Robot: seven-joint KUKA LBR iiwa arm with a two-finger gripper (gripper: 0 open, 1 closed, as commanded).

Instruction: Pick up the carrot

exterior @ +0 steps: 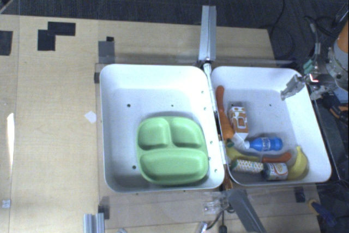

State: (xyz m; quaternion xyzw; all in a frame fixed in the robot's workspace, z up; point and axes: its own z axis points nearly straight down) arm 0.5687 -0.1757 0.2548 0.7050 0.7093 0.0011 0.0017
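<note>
The carrot [222, 112] is a long orange piece lying along the left wall of the right bin [272, 78], pointing away from the camera. Its near end touches the clutter at the bin's front. My gripper [292, 88] hangs over the right bin's far right corner, well to the right of the carrot and apart from it. Nothing shows in the gripper.
A small orange-and-white carton [238, 117] stands just right of the carrot. At the bin's front lie a blue bottle [264, 144], a banana [298, 163], a can [276, 171] and other small items. The left bin [117, 117] holds a green divided plate [172, 150].
</note>
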